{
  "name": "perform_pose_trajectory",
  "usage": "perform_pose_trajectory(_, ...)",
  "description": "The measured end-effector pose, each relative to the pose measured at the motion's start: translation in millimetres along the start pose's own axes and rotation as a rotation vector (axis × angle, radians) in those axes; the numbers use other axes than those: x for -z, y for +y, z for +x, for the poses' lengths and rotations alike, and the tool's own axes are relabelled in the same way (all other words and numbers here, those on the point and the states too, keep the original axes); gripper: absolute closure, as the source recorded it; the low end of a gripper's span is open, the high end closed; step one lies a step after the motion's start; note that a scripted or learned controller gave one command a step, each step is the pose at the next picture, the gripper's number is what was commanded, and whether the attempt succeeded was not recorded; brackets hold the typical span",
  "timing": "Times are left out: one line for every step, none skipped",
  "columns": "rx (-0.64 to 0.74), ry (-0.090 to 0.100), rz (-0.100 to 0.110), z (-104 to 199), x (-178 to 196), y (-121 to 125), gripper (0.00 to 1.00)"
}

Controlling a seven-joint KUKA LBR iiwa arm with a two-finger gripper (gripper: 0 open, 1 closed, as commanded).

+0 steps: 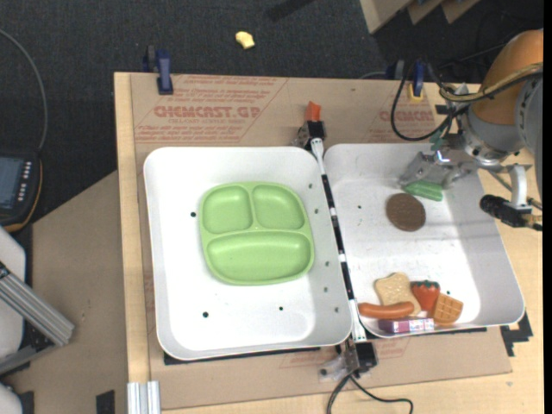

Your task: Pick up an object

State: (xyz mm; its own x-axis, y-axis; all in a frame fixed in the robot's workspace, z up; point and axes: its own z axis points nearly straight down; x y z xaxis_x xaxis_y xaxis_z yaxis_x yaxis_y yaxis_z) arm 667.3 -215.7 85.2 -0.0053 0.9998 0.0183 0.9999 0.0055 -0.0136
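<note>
Hand [424, 176]: low over a green piece [423, 191]; grip state, cannot tell.
Piece: likely light, flat, stiff plastic; pinch across its narrow width.

Red lettering reading "CHEMCAST GP" repeats across the brown protective sheet [211, 102] at twelve o'clock of the bins; smaller print illegible.

Setting: robotics lab test station. Evidence: bench [216, 115] of protective-film-covered sheet, fixed by blue clamps [160, 67]; two white bins [172, 257]; loose cables [401, 115]; dark carpet floor [69, 24]; aluminium extrusion [30, 304], probably camera frame.
</note>
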Motion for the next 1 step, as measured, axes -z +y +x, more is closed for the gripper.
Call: perform_pose_trajectory(-0.002, -0.015, -0.009, 54.9, -1.8, -41.7, 0.00)
